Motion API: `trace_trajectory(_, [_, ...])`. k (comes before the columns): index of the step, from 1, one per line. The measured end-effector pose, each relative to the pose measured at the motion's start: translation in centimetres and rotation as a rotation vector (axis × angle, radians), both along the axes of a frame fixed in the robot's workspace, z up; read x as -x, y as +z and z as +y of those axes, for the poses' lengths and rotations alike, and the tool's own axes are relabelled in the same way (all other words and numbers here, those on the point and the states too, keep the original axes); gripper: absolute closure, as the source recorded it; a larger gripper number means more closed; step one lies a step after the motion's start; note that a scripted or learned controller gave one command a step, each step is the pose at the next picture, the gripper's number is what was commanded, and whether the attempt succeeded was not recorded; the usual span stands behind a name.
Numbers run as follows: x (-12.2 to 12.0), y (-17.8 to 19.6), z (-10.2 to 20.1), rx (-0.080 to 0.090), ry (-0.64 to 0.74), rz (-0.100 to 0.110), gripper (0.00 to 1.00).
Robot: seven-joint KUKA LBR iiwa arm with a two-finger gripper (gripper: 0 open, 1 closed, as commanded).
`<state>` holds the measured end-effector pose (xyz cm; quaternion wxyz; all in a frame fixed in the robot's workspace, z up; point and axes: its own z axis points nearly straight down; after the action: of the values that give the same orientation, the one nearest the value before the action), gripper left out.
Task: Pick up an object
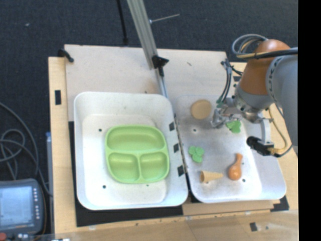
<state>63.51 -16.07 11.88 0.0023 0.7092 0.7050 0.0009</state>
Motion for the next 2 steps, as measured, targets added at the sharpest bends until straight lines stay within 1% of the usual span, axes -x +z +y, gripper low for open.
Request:
trace_trajectory(1, [-0.2, 5.5, -1.1, 0.001, 0.006, -0.003, 1.0])
trace_trajectory(2, [-0.3, 9.2, -1.3, 0.0, 0.008, -0.001, 1.0])
